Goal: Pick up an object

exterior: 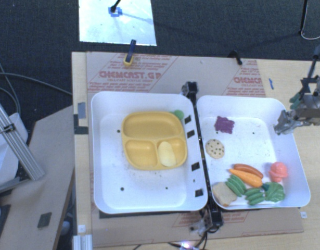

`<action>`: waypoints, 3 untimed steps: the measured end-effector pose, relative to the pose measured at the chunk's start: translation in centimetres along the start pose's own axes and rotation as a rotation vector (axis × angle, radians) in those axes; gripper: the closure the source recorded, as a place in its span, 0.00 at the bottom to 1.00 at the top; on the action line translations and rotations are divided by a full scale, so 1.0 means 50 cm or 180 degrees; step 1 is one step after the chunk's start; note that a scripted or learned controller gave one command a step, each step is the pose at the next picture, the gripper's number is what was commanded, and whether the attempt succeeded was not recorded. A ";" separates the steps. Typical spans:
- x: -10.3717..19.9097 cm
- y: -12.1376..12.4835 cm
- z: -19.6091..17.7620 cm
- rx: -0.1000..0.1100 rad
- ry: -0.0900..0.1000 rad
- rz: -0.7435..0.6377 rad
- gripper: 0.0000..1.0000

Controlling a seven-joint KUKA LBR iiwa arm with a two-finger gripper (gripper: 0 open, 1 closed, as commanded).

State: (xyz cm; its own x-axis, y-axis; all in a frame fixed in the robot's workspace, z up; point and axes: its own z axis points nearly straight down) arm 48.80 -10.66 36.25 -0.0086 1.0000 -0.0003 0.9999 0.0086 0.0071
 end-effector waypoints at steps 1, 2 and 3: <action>0.096 0.001 -0.097 -0.0003 0.0004 -0.0006 1.00; 0.151 0.010 -0.077 0.0013 0.0002 0.0003 1.00; 0.223 0.000 -0.019 0.0020 0.0004 0.0002 1.00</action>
State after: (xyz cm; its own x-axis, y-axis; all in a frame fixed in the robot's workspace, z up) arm 48.69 0.51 37.21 -0.0081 1.0000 0.0010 1.0000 0.0081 0.0008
